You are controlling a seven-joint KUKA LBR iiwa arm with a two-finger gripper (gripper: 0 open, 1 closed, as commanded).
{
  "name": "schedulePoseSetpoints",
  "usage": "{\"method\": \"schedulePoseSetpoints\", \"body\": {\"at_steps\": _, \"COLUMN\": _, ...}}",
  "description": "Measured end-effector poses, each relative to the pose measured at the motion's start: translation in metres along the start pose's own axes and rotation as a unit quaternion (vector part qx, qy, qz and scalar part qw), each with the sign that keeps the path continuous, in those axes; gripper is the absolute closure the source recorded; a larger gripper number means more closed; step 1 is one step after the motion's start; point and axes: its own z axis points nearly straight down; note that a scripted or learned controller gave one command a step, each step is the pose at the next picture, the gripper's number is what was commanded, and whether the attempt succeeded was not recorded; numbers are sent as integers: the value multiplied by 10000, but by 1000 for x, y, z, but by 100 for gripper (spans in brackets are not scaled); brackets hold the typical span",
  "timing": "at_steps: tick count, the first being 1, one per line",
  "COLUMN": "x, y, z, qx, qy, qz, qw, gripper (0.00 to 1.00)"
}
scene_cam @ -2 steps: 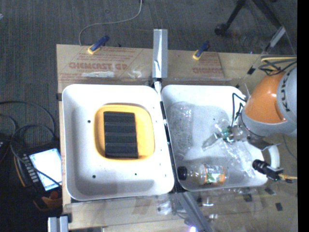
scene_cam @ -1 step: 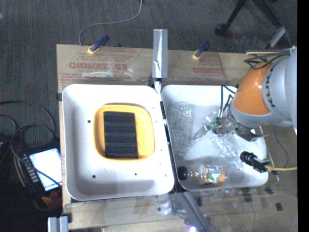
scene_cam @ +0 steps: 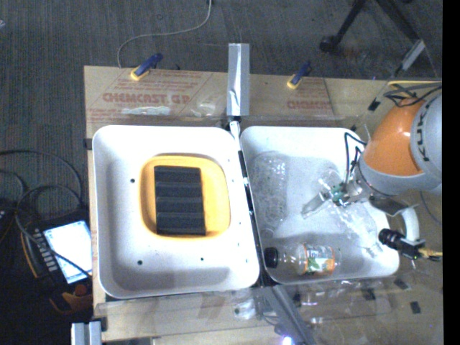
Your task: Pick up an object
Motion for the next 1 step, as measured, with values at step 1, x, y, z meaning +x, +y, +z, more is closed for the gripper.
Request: {"method": "schedulePoseSetpoints", "body": {"at_steps": 1, "x": -35, "y": 37, "z": 0, "qx": 29, "qy": 94, "qz": 1060, "qw": 9943, "gripper": 0}}
